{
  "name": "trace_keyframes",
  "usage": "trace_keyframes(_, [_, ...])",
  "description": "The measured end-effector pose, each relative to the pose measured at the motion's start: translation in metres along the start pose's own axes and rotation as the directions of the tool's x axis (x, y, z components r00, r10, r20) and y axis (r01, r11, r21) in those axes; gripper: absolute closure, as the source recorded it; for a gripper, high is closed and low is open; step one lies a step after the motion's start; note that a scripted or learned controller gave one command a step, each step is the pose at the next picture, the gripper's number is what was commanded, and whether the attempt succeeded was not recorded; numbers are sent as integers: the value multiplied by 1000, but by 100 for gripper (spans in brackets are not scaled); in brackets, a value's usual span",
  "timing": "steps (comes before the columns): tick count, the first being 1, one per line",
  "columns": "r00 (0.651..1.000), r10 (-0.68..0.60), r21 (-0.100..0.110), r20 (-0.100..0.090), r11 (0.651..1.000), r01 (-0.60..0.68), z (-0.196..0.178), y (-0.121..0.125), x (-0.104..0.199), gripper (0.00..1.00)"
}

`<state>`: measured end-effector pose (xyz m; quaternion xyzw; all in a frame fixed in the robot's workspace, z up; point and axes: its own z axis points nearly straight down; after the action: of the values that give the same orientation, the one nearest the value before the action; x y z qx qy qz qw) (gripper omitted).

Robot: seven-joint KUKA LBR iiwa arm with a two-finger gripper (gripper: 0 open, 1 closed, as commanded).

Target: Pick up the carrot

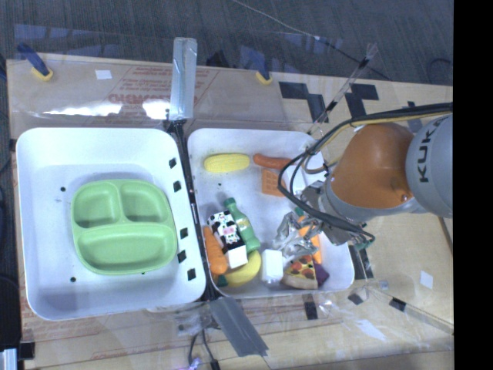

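The arm's orange band [375, 168] hides much of the gripper [299, 233], grip unreadable, over blurred clutter in the right bin [231, 139]; carrot [215, 251] lies near its left wall.

Grey arm [435, 168] with black "KUK" lettering on its casing, glossy orange band [373, 168] above the wrist; black cables looping off the wrist, metallic silver tool [296, 233] below

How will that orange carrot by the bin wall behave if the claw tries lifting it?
The carrot looks like smooth, rigid toy plastic, so probably light and a bit slippery. Its rounded, tapered shape may roll or squirt free. It lies wedged between the bin wall and the milk carton, so fingers may struggle.
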<state>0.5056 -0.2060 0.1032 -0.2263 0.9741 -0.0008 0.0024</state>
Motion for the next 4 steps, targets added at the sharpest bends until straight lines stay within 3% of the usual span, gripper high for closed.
trace_keyframes(1, [1000,-10,2,3,1000,10,-10,1,-3,100])
trace_keyframes(2, [916,402,0,1,916,-402,-77,14,-67,100])
trace_keyframes(3, [915,403,0,-3,915,-403,-75,14,-65,0])
trace_keyframes(4, [961,278,-1,-4,961,-278,12,-17,-25,0])
